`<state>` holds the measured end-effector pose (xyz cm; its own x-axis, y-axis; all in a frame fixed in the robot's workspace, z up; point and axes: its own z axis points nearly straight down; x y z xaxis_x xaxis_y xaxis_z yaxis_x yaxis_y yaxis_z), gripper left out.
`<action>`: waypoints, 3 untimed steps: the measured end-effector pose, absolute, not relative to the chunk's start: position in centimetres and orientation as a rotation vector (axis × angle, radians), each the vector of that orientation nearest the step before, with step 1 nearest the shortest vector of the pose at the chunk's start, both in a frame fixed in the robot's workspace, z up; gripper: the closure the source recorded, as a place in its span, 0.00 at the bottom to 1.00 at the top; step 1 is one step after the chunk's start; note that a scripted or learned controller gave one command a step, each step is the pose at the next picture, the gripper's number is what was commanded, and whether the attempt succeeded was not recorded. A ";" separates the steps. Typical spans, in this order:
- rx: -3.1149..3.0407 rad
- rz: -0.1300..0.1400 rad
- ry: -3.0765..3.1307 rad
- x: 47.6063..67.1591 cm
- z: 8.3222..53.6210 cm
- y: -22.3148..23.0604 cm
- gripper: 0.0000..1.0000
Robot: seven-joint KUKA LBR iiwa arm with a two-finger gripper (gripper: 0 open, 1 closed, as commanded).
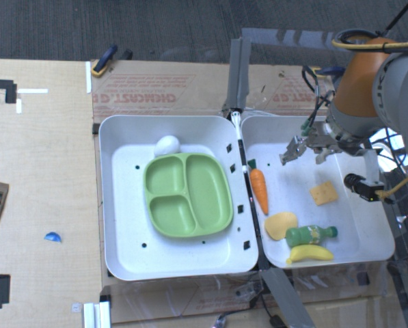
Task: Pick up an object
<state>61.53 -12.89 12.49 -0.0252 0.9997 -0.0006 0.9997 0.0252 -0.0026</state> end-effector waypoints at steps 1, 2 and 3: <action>-2.190 0.006 -2.252 61.6 13.4 -13.0 1.00; -2.190 0.006 -2.252 61.6 13.4 -12.9 0.00; -2.245 -0.013 -2.216 53.7 10.0 -17.4 0.00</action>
